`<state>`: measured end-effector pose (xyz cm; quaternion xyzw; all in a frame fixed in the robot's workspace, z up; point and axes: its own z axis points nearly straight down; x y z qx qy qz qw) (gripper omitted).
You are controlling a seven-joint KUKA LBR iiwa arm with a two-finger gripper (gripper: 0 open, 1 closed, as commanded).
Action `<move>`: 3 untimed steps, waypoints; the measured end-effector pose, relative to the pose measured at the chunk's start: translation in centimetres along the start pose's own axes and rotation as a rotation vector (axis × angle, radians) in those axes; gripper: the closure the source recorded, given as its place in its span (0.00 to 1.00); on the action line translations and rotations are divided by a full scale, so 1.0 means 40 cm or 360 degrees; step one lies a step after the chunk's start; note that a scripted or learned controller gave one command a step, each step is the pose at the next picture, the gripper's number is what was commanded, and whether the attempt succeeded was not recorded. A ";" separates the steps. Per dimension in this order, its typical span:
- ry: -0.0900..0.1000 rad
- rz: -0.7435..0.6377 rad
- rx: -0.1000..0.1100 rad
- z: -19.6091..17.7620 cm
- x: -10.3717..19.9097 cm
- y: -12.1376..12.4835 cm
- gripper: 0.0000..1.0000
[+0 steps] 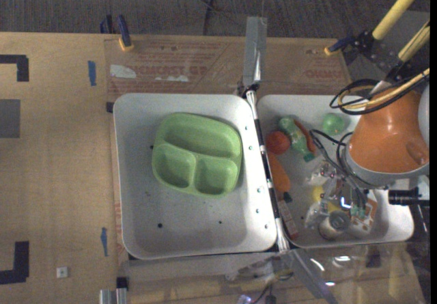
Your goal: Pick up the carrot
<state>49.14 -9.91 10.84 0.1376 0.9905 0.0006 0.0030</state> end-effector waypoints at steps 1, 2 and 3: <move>-0.0002 -0.0334 -0.0001 -0.223 -0.081 0.095 0.00; 0.0006 -0.0348 0.0000 -0.020 -0.007 0.009 0.00; -0.0008 -0.0174 -0.0001 0.047 -0.174 0.063 0.00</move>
